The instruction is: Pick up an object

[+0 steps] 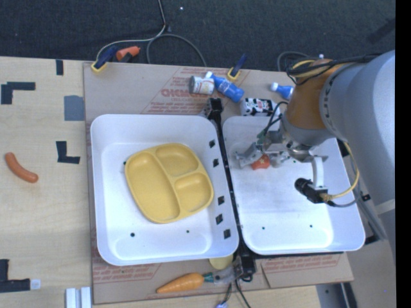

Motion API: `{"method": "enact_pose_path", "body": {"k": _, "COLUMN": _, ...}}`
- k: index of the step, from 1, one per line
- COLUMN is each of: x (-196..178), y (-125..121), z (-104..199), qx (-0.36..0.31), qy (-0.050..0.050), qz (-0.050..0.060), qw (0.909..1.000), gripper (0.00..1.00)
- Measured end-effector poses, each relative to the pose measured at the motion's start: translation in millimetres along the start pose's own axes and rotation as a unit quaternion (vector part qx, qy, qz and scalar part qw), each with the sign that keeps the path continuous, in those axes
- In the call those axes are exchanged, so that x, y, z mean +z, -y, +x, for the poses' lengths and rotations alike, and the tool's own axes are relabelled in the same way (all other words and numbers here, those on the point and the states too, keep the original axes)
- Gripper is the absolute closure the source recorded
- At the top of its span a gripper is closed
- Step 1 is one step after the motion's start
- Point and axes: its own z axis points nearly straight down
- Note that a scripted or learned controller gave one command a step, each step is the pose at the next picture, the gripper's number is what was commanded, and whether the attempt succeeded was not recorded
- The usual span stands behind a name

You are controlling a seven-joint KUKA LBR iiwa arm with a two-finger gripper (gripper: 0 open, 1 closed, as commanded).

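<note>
A small orange-red object (pixel 260 164) lies in the right bin (pixel 282 230), near its upper left, with the end effector (pixel 257 156) low over it — touching or just above, I cannot tell, nor whether it grips or stands apart. I judge the pick under way, the lift not yet made. The object looks soft and rounded. The bin is smooth white plastic; the left bin (pixel 109 236) holds a glossy yellow divided plate (pixel 168 181).

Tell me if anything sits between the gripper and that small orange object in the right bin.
Nothing visible does. The gripper is right at the small orange object on the floor of the right bin, with no other item lying between them.
</note>
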Motion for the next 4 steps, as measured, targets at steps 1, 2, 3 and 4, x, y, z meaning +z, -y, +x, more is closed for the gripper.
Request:
{"method": "enact_pose_path", "body": {"k": 1, "x": -5.1, "y": -34.6, "z": 21.2, "qx": 0.000, "qy": -0.001, "qz": 0.000, "qw": 1.0000, "gripper": 0.00}}
{"method": "enact_pose_path", "body": {"k": 2, "x": -6.3, "y": 0.3, "z": 10.9, "qx": 0.001, "qy": -0.001, "qz": -0.001, "qw": 1.0000, "gripper": 0.00}}
{"method": "enact_pose_path", "body": {"k": 3, "x": -5.8, "y": -26.7, "z": -14.5, "qx": 0.001, "qy": -0.002, "qz": 0.000, "qw": 1.0000, "gripper": 0.00}}
{"method": "enact_pose_path", "body": {"k": 4, "x": -6.0, "y": -8.1, "z": 14.2, "qx": 0.001, "qy": 0.000, "qz": -0.001, "qw": 1.0000, "gripper": 0.00}}
